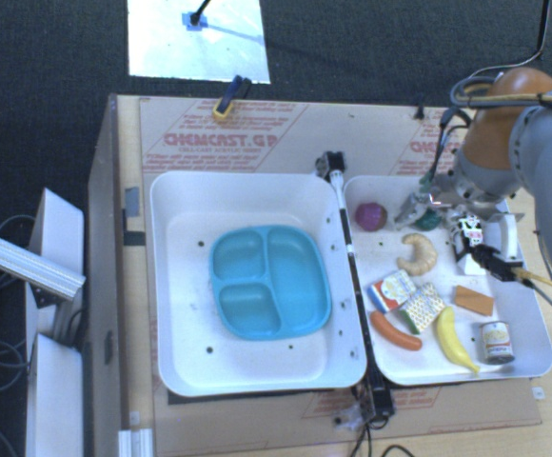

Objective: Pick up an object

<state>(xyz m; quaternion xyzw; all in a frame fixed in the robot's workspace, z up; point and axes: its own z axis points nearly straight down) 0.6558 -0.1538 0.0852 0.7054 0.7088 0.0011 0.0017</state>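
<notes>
The tan, crescent-shaped toy croissant point(417, 252) lies in the upper middle of the right shallow white plastic bin point(535, 360) and serves as the marker for all else. Just above the croissant, toward the view's top, the metal gripper point(417, 208) of the grey arm point(542, 150) hangs low over the bin. How wide it stands cannot be told from this slant. A small dark-teal object point(430, 222) sits between the croissant and the gripper, right at the gripper's tip. Whether it is gripped or merely beside the gripper cannot be told. Up and to the view's left of the croissant rests a round purple toy fruit point(370, 216), apart from it. Below and slightly left of the croissant lies a small red, white and blue carton point(389, 291), and touching that carton, straight below the croissant, is a green-and-white patterned packet point(423, 306). Farther below, left of centre, lies a red-orange toy sausage point(395, 331). Below and right of the croissant a yellow toy banana point(454, 339) lies lengthwise, with a flat orange-brown block point(473, 300) above it and a small tin can point(496, 341) at its right. Well to the croissant's left, the left white bin point(176, 255) holds a light-blue divided plastic plate point(269, 282).
</notes>
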